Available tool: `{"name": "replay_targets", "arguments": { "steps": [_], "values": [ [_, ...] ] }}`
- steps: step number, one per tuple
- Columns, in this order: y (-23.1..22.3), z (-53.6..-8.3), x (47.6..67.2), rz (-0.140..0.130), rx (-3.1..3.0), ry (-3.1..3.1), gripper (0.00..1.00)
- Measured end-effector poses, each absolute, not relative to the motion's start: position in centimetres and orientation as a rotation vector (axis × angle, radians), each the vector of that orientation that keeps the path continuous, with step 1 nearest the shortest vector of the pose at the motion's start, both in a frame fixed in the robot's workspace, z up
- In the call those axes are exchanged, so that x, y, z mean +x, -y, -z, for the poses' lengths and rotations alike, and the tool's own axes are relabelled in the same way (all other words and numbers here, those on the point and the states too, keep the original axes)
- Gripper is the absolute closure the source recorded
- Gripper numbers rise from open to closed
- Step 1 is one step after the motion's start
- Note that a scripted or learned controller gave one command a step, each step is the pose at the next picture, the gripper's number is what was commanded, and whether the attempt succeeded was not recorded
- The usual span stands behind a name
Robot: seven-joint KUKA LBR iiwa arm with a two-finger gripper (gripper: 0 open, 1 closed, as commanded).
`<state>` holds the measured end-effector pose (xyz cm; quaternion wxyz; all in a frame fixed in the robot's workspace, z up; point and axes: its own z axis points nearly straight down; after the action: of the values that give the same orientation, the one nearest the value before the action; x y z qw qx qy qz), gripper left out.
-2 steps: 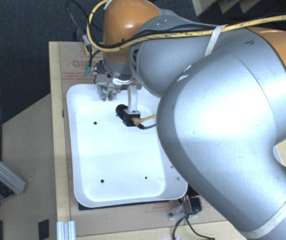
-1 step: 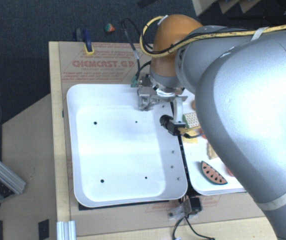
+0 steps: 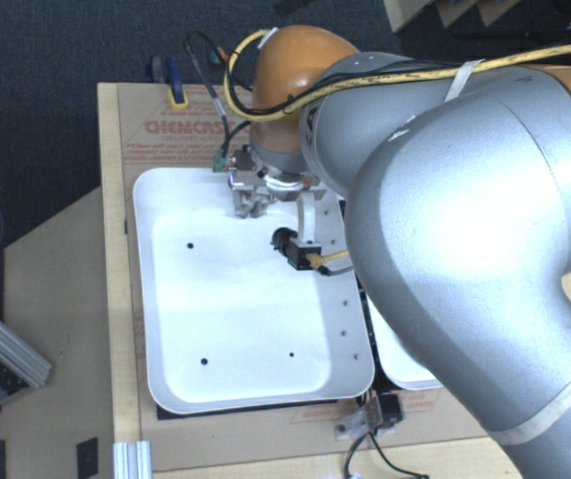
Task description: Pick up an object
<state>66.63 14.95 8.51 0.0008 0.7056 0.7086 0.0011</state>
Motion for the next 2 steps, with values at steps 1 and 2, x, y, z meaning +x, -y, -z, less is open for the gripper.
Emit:
{"name": "replay_targets", "arguments": {
  "steps": [1, 2],
  "values": [
    [-22.07, -8.93, 66.58, -0.007, 2.214, -2.228, 1.00],
    [-21.64, -8.48, 66.59, 0.002, 2.219, -2.224, 1.00]
  ]
}}
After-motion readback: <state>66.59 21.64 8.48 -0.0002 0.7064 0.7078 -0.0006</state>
